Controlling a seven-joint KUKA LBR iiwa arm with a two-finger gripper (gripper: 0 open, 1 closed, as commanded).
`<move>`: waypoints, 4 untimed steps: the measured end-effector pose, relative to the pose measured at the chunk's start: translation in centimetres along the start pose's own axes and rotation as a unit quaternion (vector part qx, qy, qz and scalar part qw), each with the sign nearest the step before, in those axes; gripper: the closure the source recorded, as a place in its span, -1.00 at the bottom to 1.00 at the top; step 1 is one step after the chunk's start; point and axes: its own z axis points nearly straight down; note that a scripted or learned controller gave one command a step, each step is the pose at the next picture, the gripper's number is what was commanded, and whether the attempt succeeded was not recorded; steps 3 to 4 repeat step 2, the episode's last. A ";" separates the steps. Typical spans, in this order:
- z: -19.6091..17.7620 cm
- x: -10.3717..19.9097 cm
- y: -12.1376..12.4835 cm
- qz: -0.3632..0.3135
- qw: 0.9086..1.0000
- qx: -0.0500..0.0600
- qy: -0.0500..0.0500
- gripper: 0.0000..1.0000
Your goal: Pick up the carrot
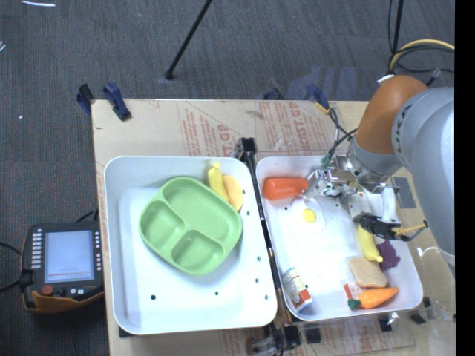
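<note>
The carrot (377,297), orange with a small green top, lies in the front right corner of the right bin (326,302), just in front of a slice of bread (367,272). My gripper (319,182) hangs over the back of that same bin, far from the carrot. It is right beside the right end of an orange-red vegetable (283,188) that lies against the bin's back left wall. The grey arm with its orange band (390,121) reaches in from the right.
A fried egg (310,216), a banana (368,242), purple grapes (389,254) and a small can (297,287) share the right bin. The left bin (126,288) holds a green divided plate (191,224) and two yellow pieces (225,185) at its back right.
</note>
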 end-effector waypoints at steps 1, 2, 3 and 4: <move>0.2 5.6 -5.5 -0.077 0.997 0.002 -0.001 -1.00; -6.7 4.0 -2.3 -0.079 0.997 -0.003 -0.003 -1.00; -6.7 4.0 -2.3 -0.079 0.997 -0.003 -0.003 -1.00; -6.7 4.0 -2.3 -0.079 0.997 -0.003 -0.003 -1.00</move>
